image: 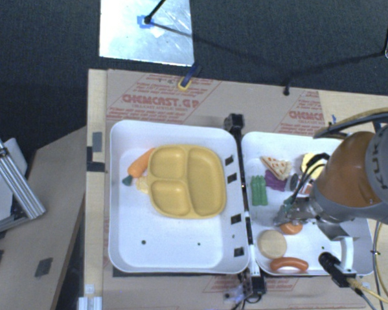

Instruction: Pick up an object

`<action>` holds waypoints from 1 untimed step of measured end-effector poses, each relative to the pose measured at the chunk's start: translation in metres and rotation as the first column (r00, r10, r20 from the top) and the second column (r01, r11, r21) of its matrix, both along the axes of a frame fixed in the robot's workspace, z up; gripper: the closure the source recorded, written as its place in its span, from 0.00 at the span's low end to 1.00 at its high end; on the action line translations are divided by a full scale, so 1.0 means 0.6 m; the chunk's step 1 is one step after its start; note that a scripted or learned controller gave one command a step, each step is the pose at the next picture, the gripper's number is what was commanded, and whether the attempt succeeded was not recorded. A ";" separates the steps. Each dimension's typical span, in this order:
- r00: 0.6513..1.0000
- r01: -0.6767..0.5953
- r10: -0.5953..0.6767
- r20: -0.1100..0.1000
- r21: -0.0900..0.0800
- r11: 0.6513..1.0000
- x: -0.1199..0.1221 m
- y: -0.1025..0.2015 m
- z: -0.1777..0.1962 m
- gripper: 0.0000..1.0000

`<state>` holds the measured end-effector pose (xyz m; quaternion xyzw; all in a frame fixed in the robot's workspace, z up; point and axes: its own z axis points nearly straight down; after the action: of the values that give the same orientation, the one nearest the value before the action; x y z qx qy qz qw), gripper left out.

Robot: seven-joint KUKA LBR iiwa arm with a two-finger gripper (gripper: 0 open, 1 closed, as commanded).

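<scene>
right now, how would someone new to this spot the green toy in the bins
Look in the right bin, along its left wall beside the divider between the bins. The green toy lies there, below the sandwich wedge and beside a purple piece. It is the only green, ridged, oblong piece there.

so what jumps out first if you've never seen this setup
The yellow divided plate dominates the left bin, with a toy carrot tucked against its left edge. Next comes the grey arm's orange band, hanging over the right bin among small toy foods such as a green piece, a sandwich wedge and a sausage.
</scene>
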<state>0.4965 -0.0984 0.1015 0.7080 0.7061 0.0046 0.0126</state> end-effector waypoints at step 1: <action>1.000 -0.007 0.007 -0.019 0.011 1.000 0.014 0.006 0.101 1.00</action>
<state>0.5049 -0.0947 0.1619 0.7055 0.7087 0.0018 0.0023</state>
